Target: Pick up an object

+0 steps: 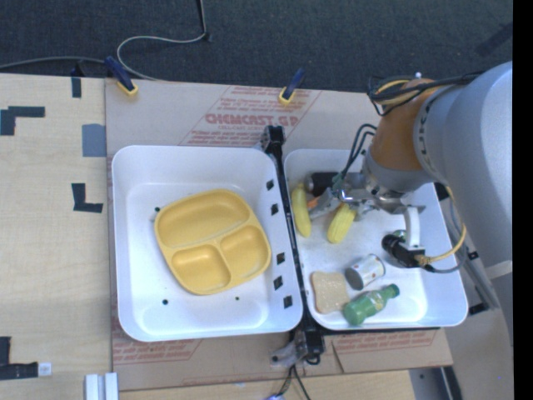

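Right bin (445, 307) | gripper (343, 197) near back-left corner, directly over corn cob (340, 223) | cob's long axis runs back-to-front, slightly tilted | grip state: cannot tell

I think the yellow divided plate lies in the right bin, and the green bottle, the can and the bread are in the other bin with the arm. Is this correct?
Not quite. The camera view shows the yellow divided plate in the left bin, not the right one. The green bottle, the can and the bread lie in the right bin, where the arm reaches in.
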